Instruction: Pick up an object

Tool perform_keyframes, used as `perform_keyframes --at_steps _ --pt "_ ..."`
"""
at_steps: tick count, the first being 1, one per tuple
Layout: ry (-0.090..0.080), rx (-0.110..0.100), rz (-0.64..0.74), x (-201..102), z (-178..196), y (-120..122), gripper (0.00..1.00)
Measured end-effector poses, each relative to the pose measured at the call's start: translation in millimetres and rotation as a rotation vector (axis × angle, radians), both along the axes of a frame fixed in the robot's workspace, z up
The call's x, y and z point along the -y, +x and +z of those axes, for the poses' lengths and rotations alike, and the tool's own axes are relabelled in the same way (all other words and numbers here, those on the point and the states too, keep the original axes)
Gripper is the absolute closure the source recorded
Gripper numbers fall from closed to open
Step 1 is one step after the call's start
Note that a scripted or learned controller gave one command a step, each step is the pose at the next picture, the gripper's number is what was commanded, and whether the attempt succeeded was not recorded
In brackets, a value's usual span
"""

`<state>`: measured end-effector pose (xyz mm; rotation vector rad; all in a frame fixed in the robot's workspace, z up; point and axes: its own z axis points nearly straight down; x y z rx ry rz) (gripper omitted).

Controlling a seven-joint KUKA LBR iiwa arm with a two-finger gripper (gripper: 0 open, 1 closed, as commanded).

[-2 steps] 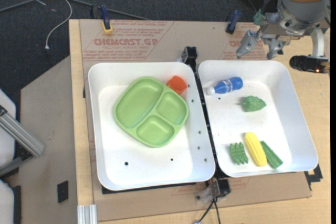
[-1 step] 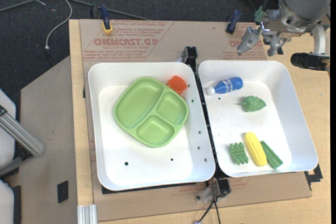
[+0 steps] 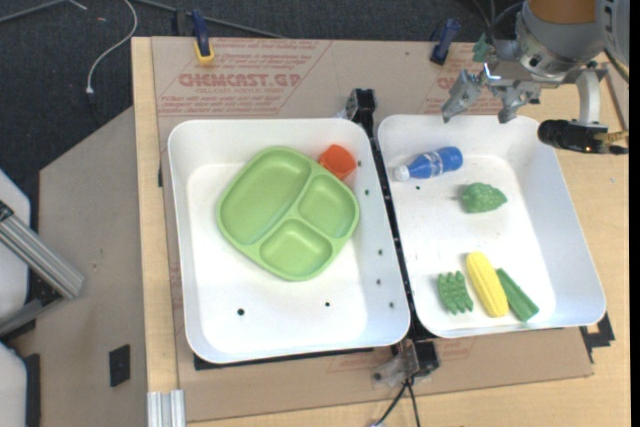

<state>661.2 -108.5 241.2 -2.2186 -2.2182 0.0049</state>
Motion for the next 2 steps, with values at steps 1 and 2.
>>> perform_keyframes --at_steps 1,2 --pt "0.001 -0.001 0.0 -6 -52 -10 0.0" --pt "0.001 -0.001 0.0 -2 -96 -12 0.0"
